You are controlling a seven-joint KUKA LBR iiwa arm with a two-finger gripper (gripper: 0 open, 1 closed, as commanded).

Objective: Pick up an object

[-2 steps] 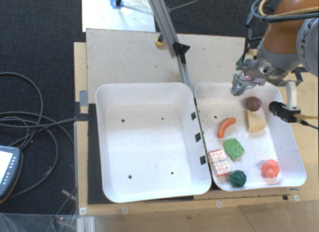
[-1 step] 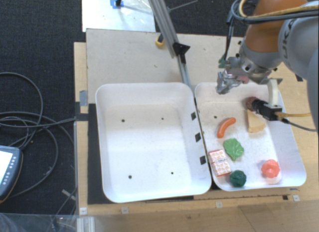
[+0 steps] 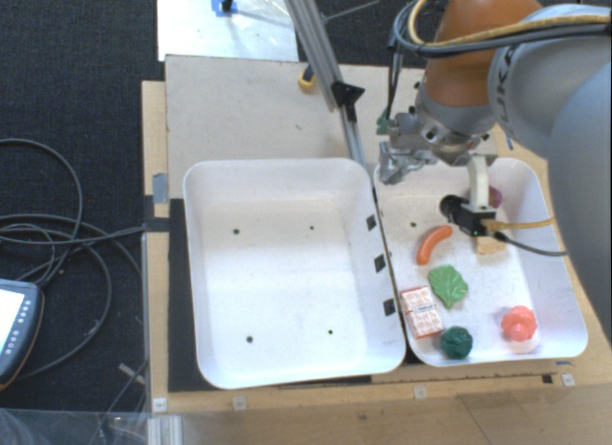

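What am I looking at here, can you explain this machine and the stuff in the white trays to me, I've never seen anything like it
This is a robot arm, grey with an orange band, reaching in from the right. One camera fixed above the bench looks down at a slant. At the arm's tip is a two-finger gripper, hovering near the back left corner of the right bin. Nothing shows between its fingers. That bin holds small toys: an orange sausage, a green leaf, a small red-and-white box, a dark green ball and a pinkish-red piece. The left bin sits beside it.
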